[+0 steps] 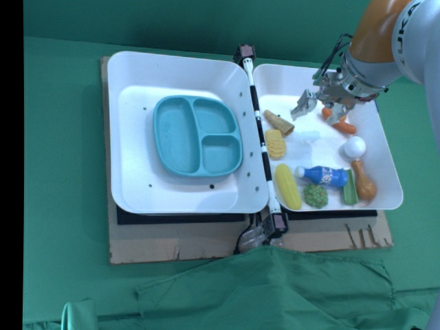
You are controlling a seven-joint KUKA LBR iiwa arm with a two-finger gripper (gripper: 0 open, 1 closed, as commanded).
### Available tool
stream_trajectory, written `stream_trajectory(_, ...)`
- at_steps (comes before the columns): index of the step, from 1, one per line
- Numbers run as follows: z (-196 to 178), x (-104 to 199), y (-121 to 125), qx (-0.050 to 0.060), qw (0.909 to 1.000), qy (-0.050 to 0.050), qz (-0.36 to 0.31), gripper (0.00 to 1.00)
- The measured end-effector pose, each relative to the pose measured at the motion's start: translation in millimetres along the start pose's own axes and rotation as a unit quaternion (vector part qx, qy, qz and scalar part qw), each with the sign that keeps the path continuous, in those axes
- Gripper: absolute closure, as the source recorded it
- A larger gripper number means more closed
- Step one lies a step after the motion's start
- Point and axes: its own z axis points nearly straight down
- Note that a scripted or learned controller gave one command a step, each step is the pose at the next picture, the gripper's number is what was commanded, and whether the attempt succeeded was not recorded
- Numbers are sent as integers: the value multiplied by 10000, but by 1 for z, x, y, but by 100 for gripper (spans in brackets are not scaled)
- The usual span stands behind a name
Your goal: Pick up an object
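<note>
You see two bins, one blue bottle with unreadable label, two corn cobs; the claw seems spread, holding nothing.

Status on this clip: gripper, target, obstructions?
Gripper over the right bin, upper part, nothing seen between fingers. Nearest items: orange carrot, ice cream cone. Teal plate in left bin, untouched. No obstruction seen.

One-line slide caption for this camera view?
Gripper over right bin of toy food; teal divided plate in left bin.
</note>
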Motion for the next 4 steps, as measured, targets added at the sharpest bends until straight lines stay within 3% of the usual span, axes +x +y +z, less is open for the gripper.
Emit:
stream_trajectory(1,52,-8,-20,-90,10000,-5,8,0)
stream_trajectory(2,35,-9,-17,-150,9999,-21,12,100)
stream_trajectory(3,49,26,64,-98,9999,-17,-35,100)
stream_trajectory(4,48,23,62,-96,10000,-16,-10,0)
